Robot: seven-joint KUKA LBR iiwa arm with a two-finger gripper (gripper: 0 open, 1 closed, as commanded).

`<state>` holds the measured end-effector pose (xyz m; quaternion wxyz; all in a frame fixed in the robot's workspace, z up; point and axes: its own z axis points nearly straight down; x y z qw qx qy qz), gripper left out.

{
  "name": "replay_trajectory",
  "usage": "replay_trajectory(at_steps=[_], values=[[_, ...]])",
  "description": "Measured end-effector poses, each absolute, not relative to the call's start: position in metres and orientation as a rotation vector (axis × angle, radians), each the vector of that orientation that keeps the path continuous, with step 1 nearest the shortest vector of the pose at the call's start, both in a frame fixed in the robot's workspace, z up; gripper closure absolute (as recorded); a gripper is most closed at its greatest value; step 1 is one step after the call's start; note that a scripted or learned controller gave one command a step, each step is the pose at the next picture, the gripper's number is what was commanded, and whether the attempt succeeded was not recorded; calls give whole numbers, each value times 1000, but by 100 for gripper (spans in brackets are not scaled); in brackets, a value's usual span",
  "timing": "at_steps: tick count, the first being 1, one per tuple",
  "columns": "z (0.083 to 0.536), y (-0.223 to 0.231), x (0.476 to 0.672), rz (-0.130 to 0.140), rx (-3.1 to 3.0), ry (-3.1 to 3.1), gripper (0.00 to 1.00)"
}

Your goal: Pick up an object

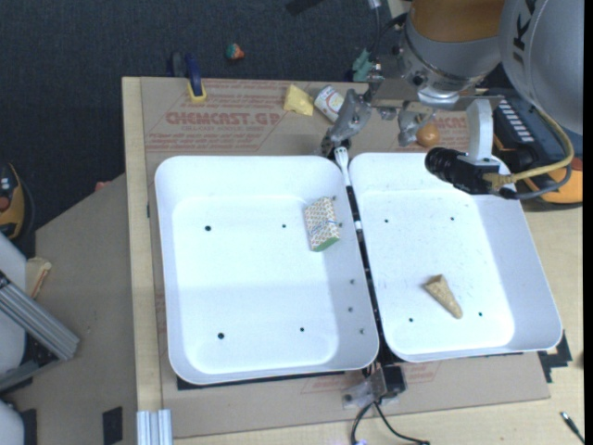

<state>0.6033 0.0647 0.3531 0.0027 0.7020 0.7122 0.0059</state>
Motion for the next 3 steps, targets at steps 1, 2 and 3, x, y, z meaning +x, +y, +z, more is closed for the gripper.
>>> replay_trajectory(at_steps=[1, 2, 3], values=[[359, 56, 602, 4, 2216, 2221, 100], [263, 120, 578, -12, 2221, 2235, 100], [367, 129, 577, 16, 2214, 2220, 100]])
